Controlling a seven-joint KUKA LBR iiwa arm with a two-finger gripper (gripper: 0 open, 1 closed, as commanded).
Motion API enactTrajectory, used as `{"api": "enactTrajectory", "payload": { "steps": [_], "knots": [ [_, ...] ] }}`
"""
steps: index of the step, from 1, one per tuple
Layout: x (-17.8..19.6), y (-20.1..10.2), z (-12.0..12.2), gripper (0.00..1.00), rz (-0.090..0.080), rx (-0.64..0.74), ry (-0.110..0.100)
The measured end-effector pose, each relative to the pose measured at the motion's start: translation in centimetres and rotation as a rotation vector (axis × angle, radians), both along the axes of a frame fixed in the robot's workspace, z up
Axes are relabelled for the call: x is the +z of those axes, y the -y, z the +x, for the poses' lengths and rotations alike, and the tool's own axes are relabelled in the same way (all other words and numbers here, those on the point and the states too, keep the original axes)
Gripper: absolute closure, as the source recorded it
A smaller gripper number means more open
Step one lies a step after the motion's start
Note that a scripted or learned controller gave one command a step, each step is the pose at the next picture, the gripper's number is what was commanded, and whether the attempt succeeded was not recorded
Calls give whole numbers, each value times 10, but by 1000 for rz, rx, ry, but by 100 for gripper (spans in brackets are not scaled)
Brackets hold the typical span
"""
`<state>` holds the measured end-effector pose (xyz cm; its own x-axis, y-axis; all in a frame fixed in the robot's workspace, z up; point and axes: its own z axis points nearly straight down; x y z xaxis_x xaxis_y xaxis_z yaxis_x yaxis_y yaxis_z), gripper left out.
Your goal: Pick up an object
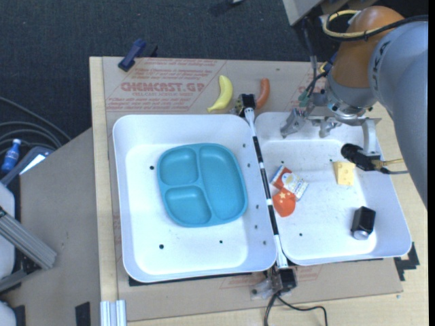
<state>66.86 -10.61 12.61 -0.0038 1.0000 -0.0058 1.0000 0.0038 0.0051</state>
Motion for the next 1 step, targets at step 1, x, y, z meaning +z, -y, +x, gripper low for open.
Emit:
{"api": "enactTrajectory", "payload": {
  "steps": [1],
  "knots": [
    [10,0,1,100,-2,1,3]
  ]
}}
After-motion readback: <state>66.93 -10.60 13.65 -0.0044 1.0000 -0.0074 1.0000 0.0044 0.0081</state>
